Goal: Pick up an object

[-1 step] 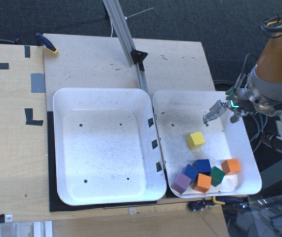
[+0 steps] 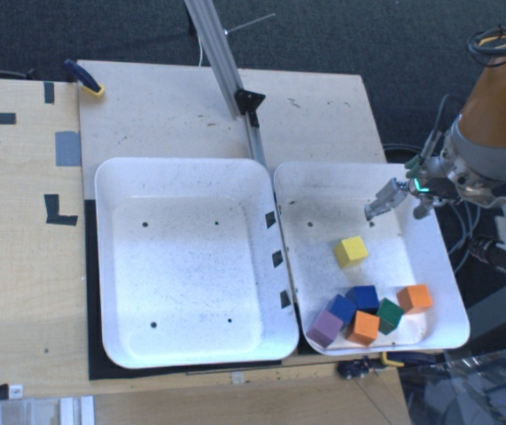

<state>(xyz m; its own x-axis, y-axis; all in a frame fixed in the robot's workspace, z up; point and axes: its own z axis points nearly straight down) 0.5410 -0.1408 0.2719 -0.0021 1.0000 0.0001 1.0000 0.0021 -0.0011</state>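
My pincer (image 2: 384, 204) hangs over the right bin (image 2: 323, 184) near its far right rim, gripping nothing; I cannot tell how its fingers stand. The yellow cube (image 2: 352, 251) sits alone mid-bin, bare floor around it. The other cubes (image 2: 369, 312) crowd the near edge.

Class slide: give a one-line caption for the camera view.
The tool hangs over the right bin, above a yellow cube.

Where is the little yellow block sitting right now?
The yellow block lies alone mid-way in the right bin, above the cluster of blocks.
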